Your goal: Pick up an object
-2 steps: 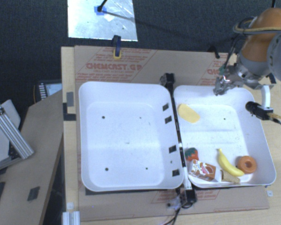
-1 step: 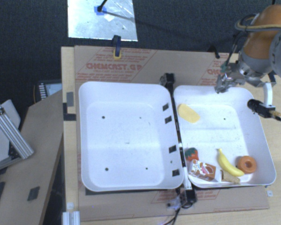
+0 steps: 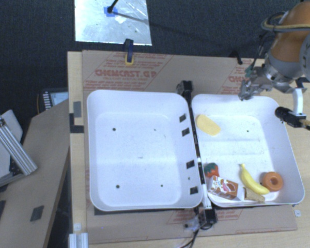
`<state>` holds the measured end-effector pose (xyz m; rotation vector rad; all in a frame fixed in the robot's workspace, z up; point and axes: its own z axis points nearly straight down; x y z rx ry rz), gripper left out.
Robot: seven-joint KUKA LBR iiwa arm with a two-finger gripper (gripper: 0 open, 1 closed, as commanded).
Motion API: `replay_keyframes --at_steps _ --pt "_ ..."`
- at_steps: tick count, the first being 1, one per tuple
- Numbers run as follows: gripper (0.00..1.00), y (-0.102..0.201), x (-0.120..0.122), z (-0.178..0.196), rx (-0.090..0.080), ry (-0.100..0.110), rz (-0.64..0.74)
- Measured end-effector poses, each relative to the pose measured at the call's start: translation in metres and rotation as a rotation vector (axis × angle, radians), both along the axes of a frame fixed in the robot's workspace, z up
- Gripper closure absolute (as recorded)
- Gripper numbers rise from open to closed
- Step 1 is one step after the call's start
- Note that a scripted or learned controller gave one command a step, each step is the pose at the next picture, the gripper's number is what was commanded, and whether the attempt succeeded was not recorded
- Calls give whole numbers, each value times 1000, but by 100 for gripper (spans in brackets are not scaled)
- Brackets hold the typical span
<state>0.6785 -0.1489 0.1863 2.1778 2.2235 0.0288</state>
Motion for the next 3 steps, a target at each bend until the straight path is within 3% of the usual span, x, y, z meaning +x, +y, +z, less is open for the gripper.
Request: replay_keyframes --at_steps 3 --pt "100 -1 3 34 -3 -11 5"
